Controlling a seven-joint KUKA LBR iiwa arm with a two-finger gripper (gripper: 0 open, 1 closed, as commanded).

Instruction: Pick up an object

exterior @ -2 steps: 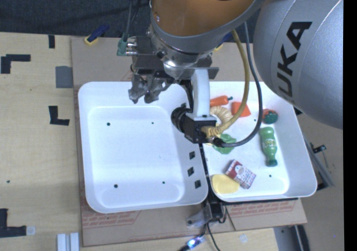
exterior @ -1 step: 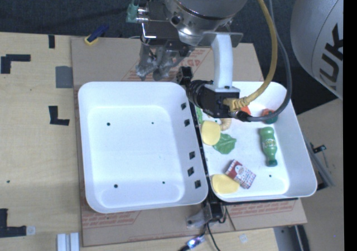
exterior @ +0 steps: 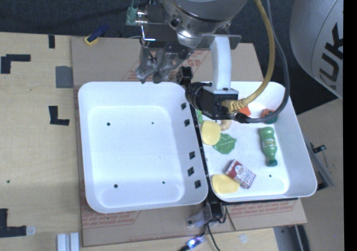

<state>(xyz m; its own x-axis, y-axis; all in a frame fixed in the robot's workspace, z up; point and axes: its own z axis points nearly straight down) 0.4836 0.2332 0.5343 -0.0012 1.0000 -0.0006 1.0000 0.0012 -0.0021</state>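
The gripper (exterior: 155, 71) hangs above the far rim of the left bin (exterior: 89, 99), its dark fingers pointing down over the cardboard just behind that rim, and nothing is visible between them; whether they are parted or closed cannot be told from this angle, since they blur together into one dark cluster. Everything worth picking lies in the right bin (exterior: 304, 180): a green bottle (exterior: 268, 144) near the right wall, a red and white packet (exterior: 241, 173) toward the front, a yellow piece (exterior: 225, 184) touching that packet's left side, another pale yellow piece (exterior: 210, 133) by the dividing wall with a green leaf-shaped item (exterior: 225, 143) just beside it, and something orange (exterior: 268, 115) at the back. The main risk, as I judge it, is position: the gripper stands well apart from all of these, so a descent from here would close on bare plastic or the rim. A second risk is the black camera mount (exterior: 212, 101) and yellow cable (exterior: 259, 89) (they hang low over the right bin's back left corner), which could catch or brush things there. The yellow and green pieces crowded against the wall leave little finger room, and the bottle may roll.
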